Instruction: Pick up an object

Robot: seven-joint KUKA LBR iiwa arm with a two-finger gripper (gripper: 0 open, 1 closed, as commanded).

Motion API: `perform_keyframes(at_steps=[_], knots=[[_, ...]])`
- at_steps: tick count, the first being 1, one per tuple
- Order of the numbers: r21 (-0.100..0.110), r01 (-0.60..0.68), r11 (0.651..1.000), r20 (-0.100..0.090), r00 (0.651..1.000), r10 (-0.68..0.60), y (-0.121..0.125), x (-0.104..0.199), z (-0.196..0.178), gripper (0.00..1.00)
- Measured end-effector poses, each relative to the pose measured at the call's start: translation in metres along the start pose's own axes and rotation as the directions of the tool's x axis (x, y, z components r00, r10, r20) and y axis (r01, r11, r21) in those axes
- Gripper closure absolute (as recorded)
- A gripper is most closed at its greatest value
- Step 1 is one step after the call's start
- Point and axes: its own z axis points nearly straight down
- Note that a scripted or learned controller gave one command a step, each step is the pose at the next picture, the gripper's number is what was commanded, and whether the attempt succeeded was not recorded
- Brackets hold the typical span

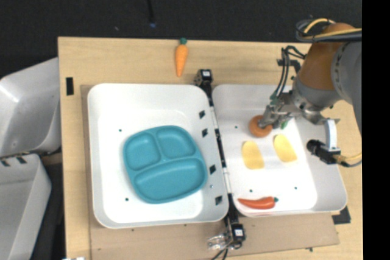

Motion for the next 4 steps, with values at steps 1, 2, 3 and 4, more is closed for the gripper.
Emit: perform_keyframes(at_steps=[1, 2, 3, 4], knots=[[0.009, 0.005, 1.000, -0.003, 1.000, -0.005, 0.004, 0.002, -0.044, 1.00], [0.009, 0.006, 1.000, -0.002, 1.000, -0.006, 0.007, -0.001, -0.088, 1.00], [0.010, 0.007, 1.000, -0.003, 1.000, -0.007, 0.007, -0.001, -0.132, 1.00], [0.011, 0.009, 1.000, -0.003, 1.000, -0.009, 0.008, -0.002, -0.156, 1.00]])
